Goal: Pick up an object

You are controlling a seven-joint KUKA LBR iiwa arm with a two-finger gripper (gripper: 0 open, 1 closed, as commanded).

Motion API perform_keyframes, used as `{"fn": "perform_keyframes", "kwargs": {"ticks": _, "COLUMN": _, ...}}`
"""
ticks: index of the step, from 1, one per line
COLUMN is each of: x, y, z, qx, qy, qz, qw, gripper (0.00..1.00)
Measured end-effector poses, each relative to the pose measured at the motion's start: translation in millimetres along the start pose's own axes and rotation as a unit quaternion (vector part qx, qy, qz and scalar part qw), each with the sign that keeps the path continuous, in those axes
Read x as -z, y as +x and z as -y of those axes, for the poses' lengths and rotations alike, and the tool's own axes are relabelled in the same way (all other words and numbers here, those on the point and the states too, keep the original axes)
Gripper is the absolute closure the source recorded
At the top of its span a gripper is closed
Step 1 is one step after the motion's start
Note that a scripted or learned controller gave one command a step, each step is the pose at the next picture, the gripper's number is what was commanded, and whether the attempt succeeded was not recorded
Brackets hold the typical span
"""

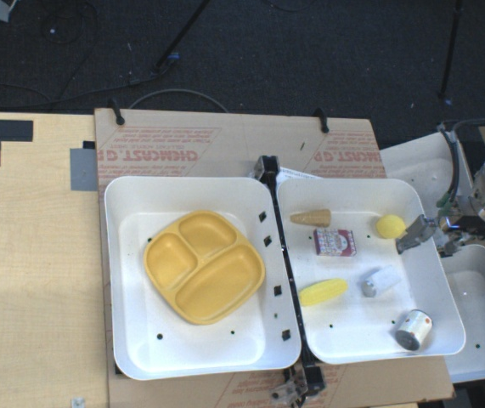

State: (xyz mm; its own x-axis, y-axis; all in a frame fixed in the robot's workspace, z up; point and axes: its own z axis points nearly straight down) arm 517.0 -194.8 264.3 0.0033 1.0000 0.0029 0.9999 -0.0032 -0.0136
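Nothing had been picked up at this moment, as far as the view showed: every loose item lay on the floor of the right-hand shallow white bin, and the whole of the task, the approach, the closing and the lift, was left to do. The claw stood at the right edge of that bin, over its rim, with a grey finger slanting down and inward toward the bin floor; whether it was spread or pressed together could not be told, and nothing was seen in it. The nearest candidate was the small round yellow ball, which lay near the bin's far right corner, just beside the claw on its inner side, apart from it and not touched. A small pink-and-white printed packet lay near the middle of the bin, with a tan cone-shaped piece beyond it toward the far edge. A pale grey translucent lump sat below the ball, nearer the front, and a yellow banana-shaped plastic toy lay close to the central divider. A silver metal can on its side rested by the near right corner. The left-hand white bin carried a yellow three-compartment plastic tray, well apart from the claw. Judging by position alone, the ball looked the likeliest target.
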Motion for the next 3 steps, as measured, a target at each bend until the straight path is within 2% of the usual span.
{"fn": "perform_keyframes", "kwargs": {"ticks": 1, "x": 6.4, "y": 0.5, "z": -2.0, "qx": 0.002, "qy": -0.005, "qz": 0.001, "qw": 1.0, "gripper": 0.0}}
{"fn": "perform_keyframes", "kwargs": {"ticks": 3, "x": -114.8, "y": 12.0, "z": 2.9, "qx": 0.001, "qy": -0.002, "qz": 0.0, "qw": 1.0, "gripper": 0.0}}
